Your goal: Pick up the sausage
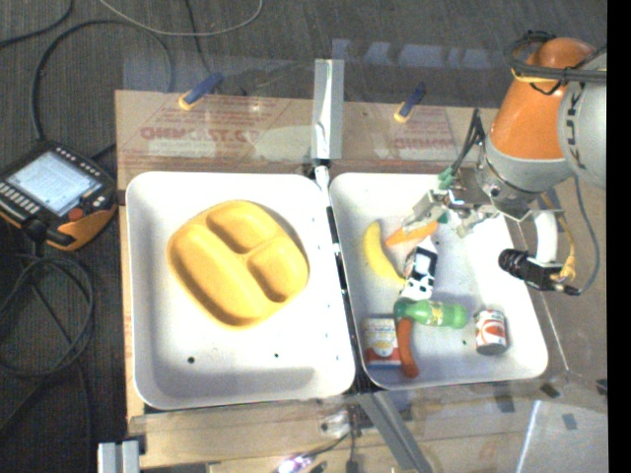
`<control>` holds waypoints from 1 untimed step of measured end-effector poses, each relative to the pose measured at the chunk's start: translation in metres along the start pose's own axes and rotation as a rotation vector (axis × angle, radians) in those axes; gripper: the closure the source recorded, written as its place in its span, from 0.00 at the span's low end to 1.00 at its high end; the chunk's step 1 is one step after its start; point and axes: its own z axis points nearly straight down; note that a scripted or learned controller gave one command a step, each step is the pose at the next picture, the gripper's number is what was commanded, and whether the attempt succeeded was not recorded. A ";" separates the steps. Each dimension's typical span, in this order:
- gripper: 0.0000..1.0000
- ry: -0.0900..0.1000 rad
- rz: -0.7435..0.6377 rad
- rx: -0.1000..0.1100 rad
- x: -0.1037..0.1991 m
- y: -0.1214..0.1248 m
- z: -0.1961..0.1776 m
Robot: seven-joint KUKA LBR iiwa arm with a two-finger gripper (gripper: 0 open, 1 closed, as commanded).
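The sausage (405, 347) is a short red-orange link lying near the front edge of the right bin (523, 363), between a small carton and a green bottle. My gripper (449, 213) hangs over the back half of that bin, well behind the sausage and just above an orange carrot (411, 232). Its fingers are spread open, and nothing sits between them.
The right bin also holds a banana (378, 252), a black-and-white milk carton (421, 272), a green bottle (432, 313), a small carton (379, 341) and a can (490, 331). A yellow divided plate (238, 261) lies in the left bin (158, 363).
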 end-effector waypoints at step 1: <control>1.00 0.001 -0.002 0.001 0.001 0.001 -0.009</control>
